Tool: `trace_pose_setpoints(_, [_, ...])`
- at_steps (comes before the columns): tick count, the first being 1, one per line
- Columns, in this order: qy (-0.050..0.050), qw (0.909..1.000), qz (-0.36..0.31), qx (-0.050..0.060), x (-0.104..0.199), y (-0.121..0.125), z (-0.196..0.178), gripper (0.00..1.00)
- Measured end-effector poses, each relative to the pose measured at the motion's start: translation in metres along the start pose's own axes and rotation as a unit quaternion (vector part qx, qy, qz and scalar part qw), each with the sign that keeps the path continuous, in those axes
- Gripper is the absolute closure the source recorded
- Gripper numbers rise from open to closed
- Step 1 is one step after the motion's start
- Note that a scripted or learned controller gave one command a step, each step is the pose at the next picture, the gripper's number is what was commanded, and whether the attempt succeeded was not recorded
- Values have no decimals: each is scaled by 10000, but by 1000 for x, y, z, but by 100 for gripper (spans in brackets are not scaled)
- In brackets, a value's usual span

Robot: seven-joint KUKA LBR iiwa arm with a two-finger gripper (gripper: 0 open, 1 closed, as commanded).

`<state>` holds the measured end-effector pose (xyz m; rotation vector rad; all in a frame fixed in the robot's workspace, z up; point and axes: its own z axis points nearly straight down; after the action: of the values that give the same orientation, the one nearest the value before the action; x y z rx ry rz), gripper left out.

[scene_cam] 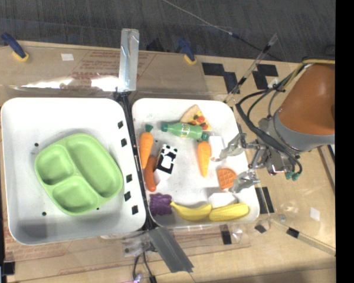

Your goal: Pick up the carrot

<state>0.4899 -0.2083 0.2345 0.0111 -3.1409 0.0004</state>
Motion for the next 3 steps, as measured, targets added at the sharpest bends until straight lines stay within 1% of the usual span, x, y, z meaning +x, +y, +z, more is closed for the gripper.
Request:
trace_pose_setpoints(1, [-36,9998,210,13,-36,-3,140,0])
trace_pose_setpoints(2, [-46,9999,154,15,-38,0,129,100])
trace_pose_setpoints(3, [-56,9986,531,20,6,-3,18,100])
